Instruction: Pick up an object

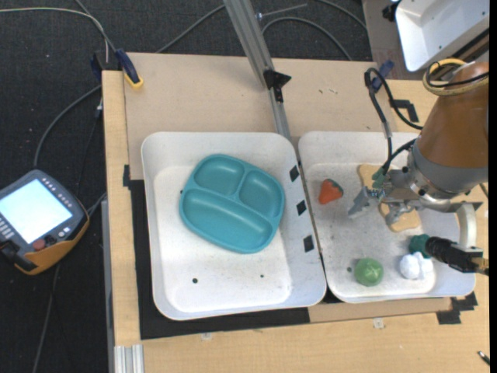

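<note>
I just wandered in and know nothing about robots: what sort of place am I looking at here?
Probably a robotics lab test bench. A robot arm reaches over two white bins of small test items, such as a teal divided plate and a red toy. A handheld control pendant and loose cables lie on the floor.

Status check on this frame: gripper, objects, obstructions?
Gripper low in right bin, nothing visibly held. Small red object beside it. Green ball nearer front rim, unobstructed.
</note>
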